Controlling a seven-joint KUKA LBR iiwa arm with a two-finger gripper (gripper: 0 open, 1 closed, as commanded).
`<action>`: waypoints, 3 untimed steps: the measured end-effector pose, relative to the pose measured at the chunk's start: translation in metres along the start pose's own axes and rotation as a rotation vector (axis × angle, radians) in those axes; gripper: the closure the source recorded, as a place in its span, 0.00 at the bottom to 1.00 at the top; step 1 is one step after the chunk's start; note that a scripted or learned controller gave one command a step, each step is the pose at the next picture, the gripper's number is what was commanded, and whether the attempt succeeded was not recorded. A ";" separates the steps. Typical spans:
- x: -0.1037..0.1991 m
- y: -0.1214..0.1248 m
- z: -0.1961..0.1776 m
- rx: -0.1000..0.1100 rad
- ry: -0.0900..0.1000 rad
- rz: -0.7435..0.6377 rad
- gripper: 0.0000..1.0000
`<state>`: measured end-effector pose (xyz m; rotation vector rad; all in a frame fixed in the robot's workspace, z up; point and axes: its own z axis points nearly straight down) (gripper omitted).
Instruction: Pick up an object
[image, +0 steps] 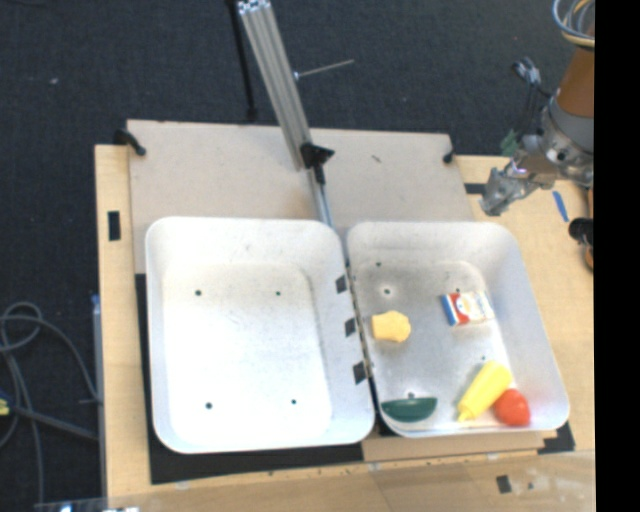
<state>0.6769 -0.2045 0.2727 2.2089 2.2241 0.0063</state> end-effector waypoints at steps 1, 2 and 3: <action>-0.001 0.001 -0.018 0.003 0.000 -0.004 1.00; 0.041 -0.019 -0.022 0.006 0.001 0.002 1.00; 0.094 -0.046 -0.010 0.009 0.002 0.002 1.00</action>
